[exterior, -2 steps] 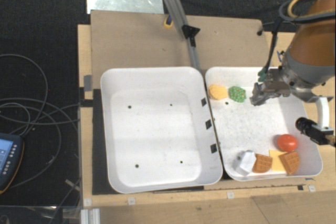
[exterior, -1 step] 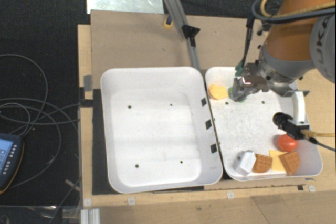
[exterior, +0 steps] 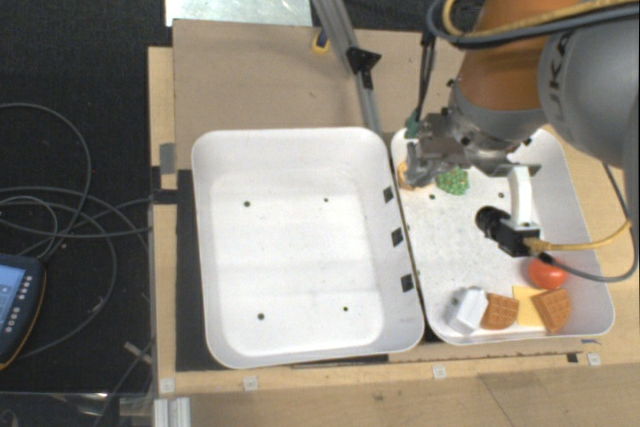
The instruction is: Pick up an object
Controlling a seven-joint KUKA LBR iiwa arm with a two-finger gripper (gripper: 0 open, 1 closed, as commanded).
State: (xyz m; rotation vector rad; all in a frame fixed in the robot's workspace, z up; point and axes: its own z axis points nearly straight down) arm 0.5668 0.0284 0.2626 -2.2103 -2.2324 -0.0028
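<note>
claw hangs low over the green object; whether it is clenched i cannot tell. probably light and bumpy, so grip its sides.

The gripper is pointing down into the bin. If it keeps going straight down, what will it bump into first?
Probably the green toy right beside the gripper, or the small orange piece next to it. Depth is hard to judge from above.

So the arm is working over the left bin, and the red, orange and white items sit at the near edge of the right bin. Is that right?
Not quite. The camera view shows the gripper over the far left corner of the right bin, beside a green object, not over the left bin. The rest stands: the red item, orange items and white item sit at the right bin's near edge.
</note>
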